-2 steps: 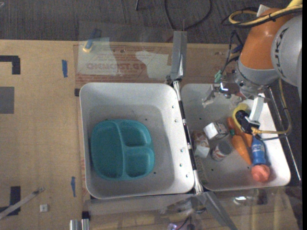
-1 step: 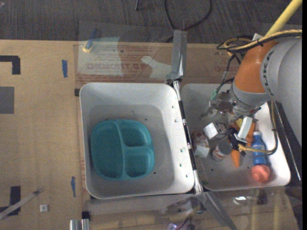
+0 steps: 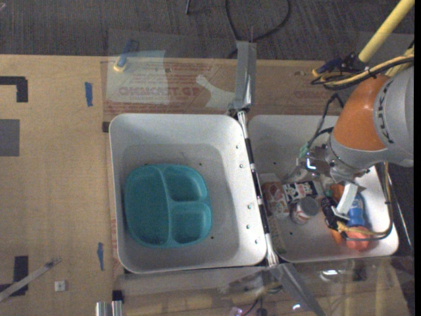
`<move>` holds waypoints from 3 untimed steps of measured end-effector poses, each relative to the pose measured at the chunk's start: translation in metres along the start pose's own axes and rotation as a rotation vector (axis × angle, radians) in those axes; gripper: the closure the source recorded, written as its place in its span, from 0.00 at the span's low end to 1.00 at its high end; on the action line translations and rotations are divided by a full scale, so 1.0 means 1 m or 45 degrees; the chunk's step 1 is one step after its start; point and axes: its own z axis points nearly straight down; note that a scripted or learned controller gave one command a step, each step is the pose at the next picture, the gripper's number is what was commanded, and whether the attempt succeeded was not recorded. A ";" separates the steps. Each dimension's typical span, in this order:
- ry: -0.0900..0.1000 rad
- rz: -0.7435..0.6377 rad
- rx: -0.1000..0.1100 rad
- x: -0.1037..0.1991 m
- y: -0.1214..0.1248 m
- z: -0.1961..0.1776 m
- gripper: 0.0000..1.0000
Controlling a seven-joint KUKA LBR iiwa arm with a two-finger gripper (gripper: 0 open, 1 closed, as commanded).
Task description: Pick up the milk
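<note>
A: Bench [image 3: 59, 176] carries two bins. Left bin [image 3: 131, 130] has a teal divided plate [image 3: 168, 205] lying flat.

B: Arm [image 3: 368, 130]?

A: Low over the right bin [image 3: 276, 133], where the clutter is. Hand [image 3: 314, 168] just above the pile.

B: Milk?

A: Small carton [image 3: 297, 191] with cow markings, just below the hand, touching a can [image 3: 303, 210]. Not held.

B: Fingers?

A: Can't tell, wrist covers them.

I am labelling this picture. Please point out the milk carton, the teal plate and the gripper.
milk carton [image 3: 297, 191]: camera view, its printed side.
teal plate [image 3: 168, 205]: camera view, its middle divider.
gripper [image 3: 312, 166]: camera view, its tip.
</note>
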 end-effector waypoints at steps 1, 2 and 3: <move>-0.001 0.344 -0.003 0.003 0.010 0.000 0.00; -0.004 0.217 0.005 0.075 -0.051 -0.096 0.00; -0.005 0.299 0.009 0.001 -0.007 -0.024 0.00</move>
